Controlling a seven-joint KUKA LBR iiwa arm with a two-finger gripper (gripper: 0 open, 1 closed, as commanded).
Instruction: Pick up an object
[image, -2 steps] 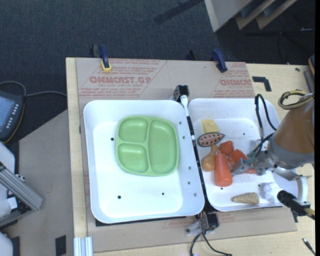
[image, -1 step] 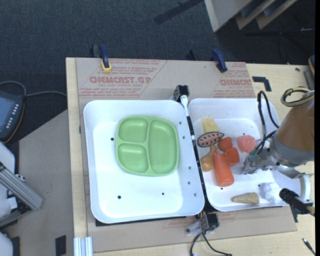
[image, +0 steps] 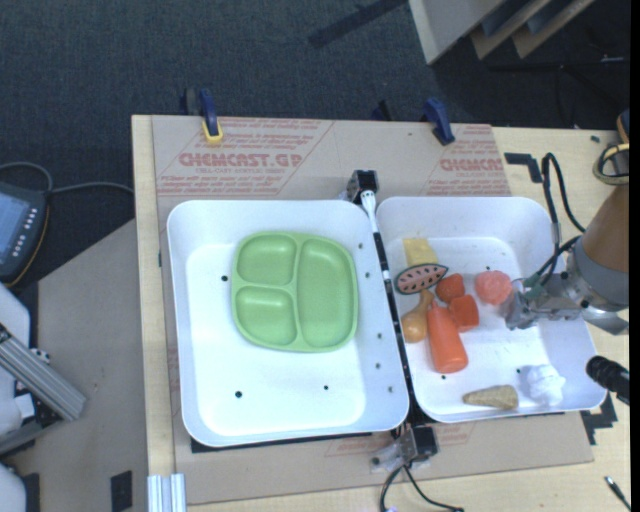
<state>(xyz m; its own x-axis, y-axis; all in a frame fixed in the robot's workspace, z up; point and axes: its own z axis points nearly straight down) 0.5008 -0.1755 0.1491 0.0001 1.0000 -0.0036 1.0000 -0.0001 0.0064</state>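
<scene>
Camera view: pincer (image: 517, 308) at the right white bin's (image: 470, 212) three o'clock side, closure indeterminate. Nearest candidate: round pink plastic piece (image: 492, 287), just beside at ten o'clock. Advise centring over it before descending.

Both white bins (image: 190, 300) look like smooth, glossy plastic. Green divided plate (image: 296, 291): smooth plastic, soft sheen. Orange bottle (image: 446, 340) and pink ball (image: 492, 287): plastic-looking, smooth. Tan lump (image: 492, 398) has a rough, matt surface. White wad (image: 542, 381) looks like crumpled paper or cloth, cannot tell which. Bench (image: 150, 200) top is matt brown paper or board with red print. Floor (image: 150, 50) is dark, coarse carpet. Gripper (image: 522, 308) parts look like dull grey metal.
</scene>
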